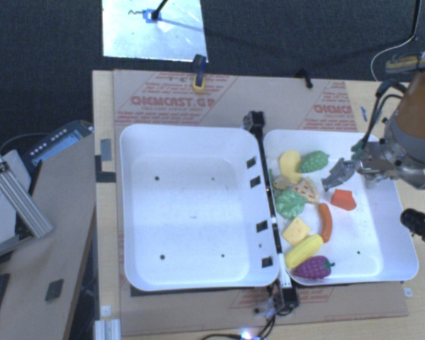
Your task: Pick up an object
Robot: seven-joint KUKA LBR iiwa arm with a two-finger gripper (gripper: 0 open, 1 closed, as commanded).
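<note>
The one camera is fixed high above the bench (163,91) and looks down at a slant. It sees both white bins (191,211) whole. The arm (418,119) enters from the right.

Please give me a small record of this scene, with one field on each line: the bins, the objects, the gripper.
left bin: white, shallow
right bin: white, holds toy food
objects: orange wedge, sausage, corn cob, purple grapes, cheese piece, yellow fruit
gripper: above the right bin, just up-left of the orange wedge
holding: nothing seen between its fingers
</note>
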